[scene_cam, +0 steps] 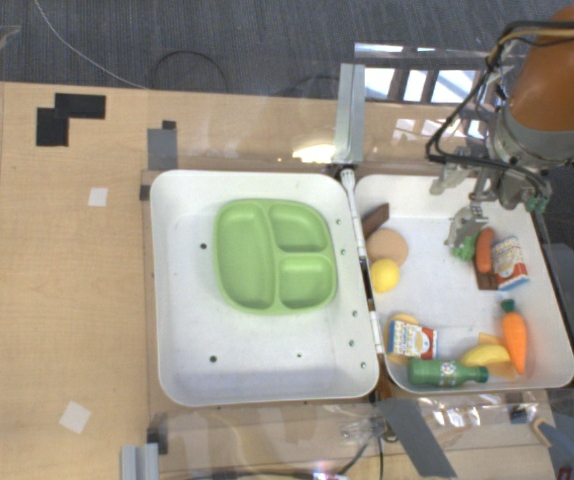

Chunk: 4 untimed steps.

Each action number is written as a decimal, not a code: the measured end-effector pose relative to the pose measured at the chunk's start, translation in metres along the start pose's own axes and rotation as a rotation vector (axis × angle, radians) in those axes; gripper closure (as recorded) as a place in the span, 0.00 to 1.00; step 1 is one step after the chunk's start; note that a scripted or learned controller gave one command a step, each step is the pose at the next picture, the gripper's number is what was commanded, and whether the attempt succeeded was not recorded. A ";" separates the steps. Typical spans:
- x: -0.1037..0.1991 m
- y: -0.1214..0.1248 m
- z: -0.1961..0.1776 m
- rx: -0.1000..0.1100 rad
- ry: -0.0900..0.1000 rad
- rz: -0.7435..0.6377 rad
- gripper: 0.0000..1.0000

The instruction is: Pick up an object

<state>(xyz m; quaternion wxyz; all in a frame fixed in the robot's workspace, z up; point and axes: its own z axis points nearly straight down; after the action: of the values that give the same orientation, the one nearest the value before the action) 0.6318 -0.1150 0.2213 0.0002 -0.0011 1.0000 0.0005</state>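
We have the pincer (pixel 464 230) low in the right bin (pixel 567 368), its tips at a small green-and-red piece (pixel 477 248); whether they are spread or pinching it we cannot tell. To do this well, we judge we should centre on that piece before lifting, keeping clear of the carton (pixel 508 261) just right of it. The piece looks short: a green end nearest the pincer, a red-orange body just beyond. A carrot (pixel 513 335) lies further below.
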 end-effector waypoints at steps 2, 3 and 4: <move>0.002 -0.075 0.134 0.000 -0.008 0.160 0.00; -0.001 -0.017 0.134 0.000 -0.010 0.161 0.00; 0.021 -0.075 0.099 0.001 -0.004 -0.040 0.00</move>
<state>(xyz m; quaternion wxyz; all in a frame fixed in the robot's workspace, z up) 0.6110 -0.1902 0.1226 0.0021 -0.0210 0.9998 -0.0002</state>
